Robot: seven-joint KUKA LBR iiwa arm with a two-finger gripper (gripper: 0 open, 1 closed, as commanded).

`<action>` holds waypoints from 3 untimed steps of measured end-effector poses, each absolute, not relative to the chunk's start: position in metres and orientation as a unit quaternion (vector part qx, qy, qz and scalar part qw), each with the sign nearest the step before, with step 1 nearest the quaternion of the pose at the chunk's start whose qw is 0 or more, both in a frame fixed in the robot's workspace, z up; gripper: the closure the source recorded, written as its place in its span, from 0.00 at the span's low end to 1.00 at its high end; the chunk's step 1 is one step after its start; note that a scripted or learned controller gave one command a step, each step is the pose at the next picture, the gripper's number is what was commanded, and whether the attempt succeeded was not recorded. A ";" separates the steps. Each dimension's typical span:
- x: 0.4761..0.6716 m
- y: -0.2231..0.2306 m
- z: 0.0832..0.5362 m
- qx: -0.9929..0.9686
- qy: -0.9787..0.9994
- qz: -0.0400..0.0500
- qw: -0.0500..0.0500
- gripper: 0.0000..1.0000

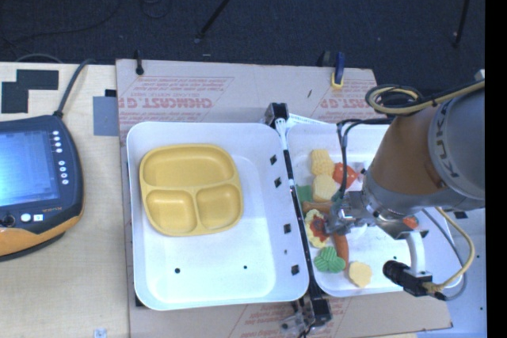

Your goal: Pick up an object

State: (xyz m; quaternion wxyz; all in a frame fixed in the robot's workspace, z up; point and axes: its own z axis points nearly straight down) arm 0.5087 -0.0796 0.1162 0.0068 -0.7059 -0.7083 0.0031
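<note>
Closest to me, the gripper [342, 219] is down among toy food [325, 186] heaped in the right bin [380, 285]; grip state cannot be told, arm blocks view. Yellow tray [190, 187] sits apart in the left bin [206, 281], likely as drop-off.

The bench [79, 91] is pale wood, and a cardboard sheet [238, 91] covers most of it from the middle to its right side. Two white bins lie side by side on the cardboard, the left bin [206, 273] touching the right bin [360, 289] along a shared edge. A pendant [32, 178] rests near the bench's left edge.
</note>
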 end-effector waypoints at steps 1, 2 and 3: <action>0.511 -0.004 0.190 -0.705 -0.709 0.000 0.002 1.00; 0.475 -0.008 0.271 -0.707 -0.707 0.000 0.001 1.00; 0.479 0.097 0.381 -0.704 -0.711 -0.002 -0.001 1.00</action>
